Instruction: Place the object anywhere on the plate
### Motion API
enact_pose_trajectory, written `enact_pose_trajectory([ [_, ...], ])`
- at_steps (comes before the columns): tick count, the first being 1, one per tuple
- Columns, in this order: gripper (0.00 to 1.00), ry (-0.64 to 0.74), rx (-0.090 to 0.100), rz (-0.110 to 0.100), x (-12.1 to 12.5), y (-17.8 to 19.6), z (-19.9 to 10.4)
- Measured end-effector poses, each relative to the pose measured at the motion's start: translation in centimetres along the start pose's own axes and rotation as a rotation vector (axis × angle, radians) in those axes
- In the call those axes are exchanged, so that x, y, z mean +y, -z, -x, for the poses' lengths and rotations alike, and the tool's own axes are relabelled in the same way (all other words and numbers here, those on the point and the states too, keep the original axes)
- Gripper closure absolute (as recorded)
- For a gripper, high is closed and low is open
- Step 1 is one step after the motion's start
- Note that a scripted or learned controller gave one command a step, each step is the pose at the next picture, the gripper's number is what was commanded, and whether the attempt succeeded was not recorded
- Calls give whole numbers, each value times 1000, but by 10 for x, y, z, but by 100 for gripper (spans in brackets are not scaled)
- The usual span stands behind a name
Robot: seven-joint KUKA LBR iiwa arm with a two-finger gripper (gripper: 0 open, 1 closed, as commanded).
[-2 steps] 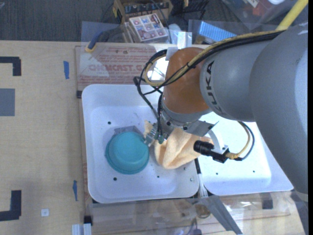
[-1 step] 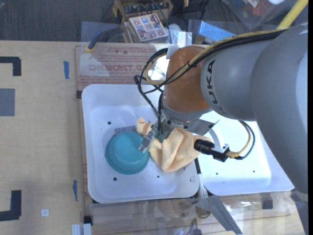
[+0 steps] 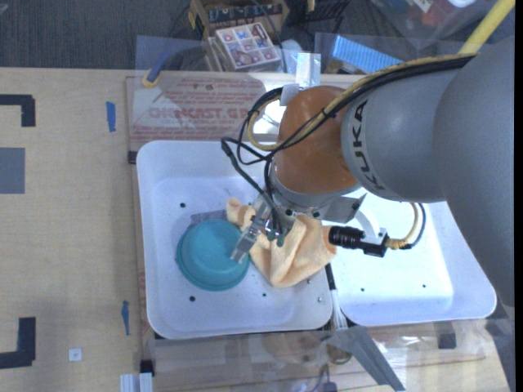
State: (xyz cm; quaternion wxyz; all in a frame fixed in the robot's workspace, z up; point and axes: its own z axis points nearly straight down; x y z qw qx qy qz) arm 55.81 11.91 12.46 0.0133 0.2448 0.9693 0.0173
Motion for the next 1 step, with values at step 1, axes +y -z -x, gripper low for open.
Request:
enact_pose_trajectory([
  [1,100,6,-3,14,7,14,-2],
])
